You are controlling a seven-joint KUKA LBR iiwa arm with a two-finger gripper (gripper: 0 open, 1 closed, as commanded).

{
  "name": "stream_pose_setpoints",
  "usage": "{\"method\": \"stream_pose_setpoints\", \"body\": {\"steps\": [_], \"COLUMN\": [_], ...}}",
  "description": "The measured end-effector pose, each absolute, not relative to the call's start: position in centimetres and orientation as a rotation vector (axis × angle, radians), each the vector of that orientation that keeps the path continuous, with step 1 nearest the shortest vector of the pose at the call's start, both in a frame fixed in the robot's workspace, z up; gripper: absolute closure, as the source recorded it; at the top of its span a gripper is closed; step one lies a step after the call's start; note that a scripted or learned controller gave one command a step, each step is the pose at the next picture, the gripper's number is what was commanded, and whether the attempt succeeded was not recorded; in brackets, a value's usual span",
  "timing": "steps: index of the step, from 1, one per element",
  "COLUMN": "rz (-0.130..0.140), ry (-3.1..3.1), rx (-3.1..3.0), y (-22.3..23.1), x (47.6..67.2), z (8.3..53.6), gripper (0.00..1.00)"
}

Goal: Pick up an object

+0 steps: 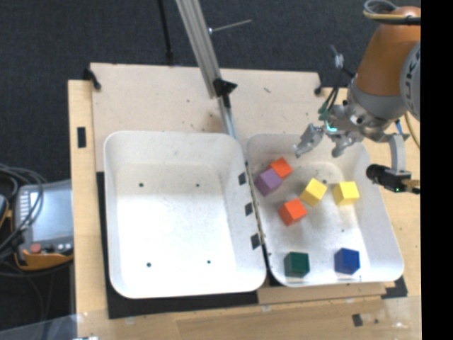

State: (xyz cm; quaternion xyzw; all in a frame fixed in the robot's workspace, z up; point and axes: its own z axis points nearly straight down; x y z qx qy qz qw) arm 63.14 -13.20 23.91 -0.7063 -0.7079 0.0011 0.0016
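A pale wooden tabletop (156, 98) stands on dark carpet (64, 20), a slanted metal rail (199, 34) rising behind, and a grey control box (42, 222) sits left.

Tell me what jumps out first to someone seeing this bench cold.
The bright cubes scattered in the right bin: an orange cube touching a purple cube, two yellow ones mid-bin, another orange below them, green and blue near the front edge. Above them the gripper hangs open over the bin's back, holding nothing. The left bin looks bare.
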Motion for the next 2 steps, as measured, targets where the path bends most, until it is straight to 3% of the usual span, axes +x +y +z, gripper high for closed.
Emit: {"method": "stream_pose_setpoints", "body": {"steps": [1,2], "rz": [0.0,0.006], "ry": [-2.226,-2.224], "rx": [-2.218,-2.216], "y": [-13.2,-12.5], "x": [63.2,63.0], "z": [24.2,19.4], "gripper": [0.0,0.0]}}
